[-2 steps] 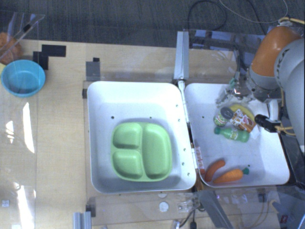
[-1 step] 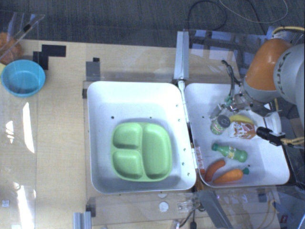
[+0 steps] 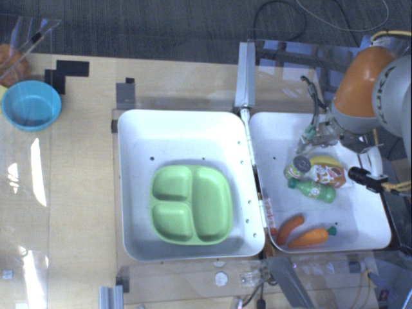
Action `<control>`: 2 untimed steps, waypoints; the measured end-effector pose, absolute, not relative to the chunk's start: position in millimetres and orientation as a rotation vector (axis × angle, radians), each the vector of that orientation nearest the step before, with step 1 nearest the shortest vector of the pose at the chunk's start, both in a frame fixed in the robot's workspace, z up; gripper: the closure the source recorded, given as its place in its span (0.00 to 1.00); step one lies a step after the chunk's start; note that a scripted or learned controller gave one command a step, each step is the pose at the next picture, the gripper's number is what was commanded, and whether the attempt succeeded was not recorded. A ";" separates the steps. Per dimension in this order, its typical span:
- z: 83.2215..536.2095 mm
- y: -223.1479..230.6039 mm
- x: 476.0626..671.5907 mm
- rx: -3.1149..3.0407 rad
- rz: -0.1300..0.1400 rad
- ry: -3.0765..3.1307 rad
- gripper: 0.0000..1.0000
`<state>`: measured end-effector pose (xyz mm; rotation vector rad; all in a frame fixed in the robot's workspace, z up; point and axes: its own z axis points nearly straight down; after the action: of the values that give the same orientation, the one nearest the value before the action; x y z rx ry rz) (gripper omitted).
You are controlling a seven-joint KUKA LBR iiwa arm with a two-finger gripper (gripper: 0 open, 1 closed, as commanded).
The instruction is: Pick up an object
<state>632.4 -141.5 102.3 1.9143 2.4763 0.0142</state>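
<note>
We see the end effector [image 3: 313, 136] low over the right bin [image 3: 273, 134]; its opening we cannot tell. Just below lie a bottle [image 3: 311, 190], banana [image 3: 326, 162], carrot [image 3: 310, 237] and, perhaps, sausage [image 3: 289, 226]. The left bin [image 3: 138, 134] holds a green tray [image 3: 192, 203].

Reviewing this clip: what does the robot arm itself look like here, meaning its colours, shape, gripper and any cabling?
The arm has rounded grey casing with a broad, glossy orange band above the wrist. Below the band sits a small, dark metal two-finger gripper with thin fingers and some pale green parts near its tip. A thin black cable runs alongside the wrist. No markings are legible.
</note>
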 end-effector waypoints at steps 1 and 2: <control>102.3 -141.4 632.4 1.914 0.014 2.477 0.00; 88.8 -96.8 603.2 1.747 0.011 2.601 0.00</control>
<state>603.2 -96.8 88.8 1.7472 2.6006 0.0107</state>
